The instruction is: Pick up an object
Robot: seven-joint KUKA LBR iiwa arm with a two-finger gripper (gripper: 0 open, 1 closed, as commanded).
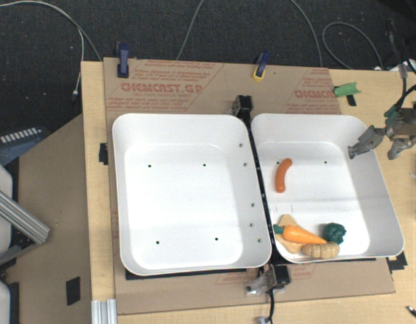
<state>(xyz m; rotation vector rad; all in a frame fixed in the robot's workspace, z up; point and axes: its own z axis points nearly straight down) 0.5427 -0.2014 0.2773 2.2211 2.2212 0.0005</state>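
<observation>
Lying curved on smooth white bin, glossy orange sausage.

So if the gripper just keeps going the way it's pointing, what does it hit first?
The gripper points left and down over the right bin. Most likely it meets the bin's bare floor first, well short of the sausage; its height is hard to judge.

Two bins sit side by side on the tabletop. In the right bin, a sausage lies near the left wall — well behind a cluster in the near-left corner: carrot, broccoli to its right, peanut in front. The hand hovers over the bin's far-right edge.
</observation>
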